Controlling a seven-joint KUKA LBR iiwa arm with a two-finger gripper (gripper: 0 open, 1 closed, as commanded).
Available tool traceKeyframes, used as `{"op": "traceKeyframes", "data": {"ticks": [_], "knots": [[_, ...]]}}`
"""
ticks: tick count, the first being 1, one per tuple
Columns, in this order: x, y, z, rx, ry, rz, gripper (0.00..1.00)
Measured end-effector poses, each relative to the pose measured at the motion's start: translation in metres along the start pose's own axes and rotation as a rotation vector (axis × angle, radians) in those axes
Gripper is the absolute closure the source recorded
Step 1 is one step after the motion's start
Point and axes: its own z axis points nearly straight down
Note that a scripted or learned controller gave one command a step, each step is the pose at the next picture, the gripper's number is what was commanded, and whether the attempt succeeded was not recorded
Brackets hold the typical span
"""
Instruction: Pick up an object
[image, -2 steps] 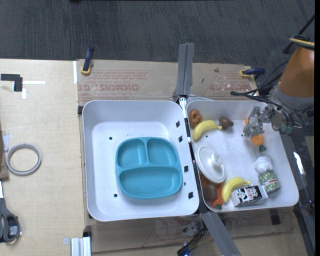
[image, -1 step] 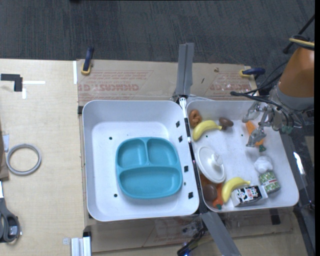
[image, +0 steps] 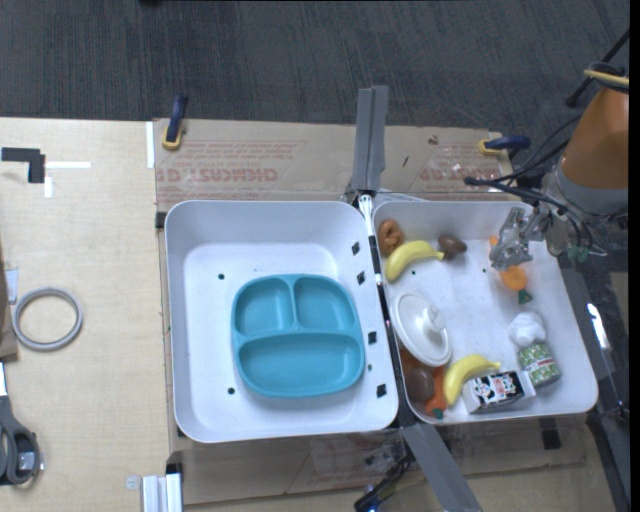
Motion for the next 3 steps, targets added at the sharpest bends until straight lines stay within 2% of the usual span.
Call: {"op": "traceKeyframes", "data": {"ticks": [1, 2, 3], "knots": [[0.041, 0.031, 0.023, -0.008, 0.018, -0.495, 1.00], [0.041, 0.031, 0.023, -0.008, 0.017, -0.494, 0.00], [0.014, 0.000, 0.023, -0.007, 0.016, -0.472, 0.00]]}}
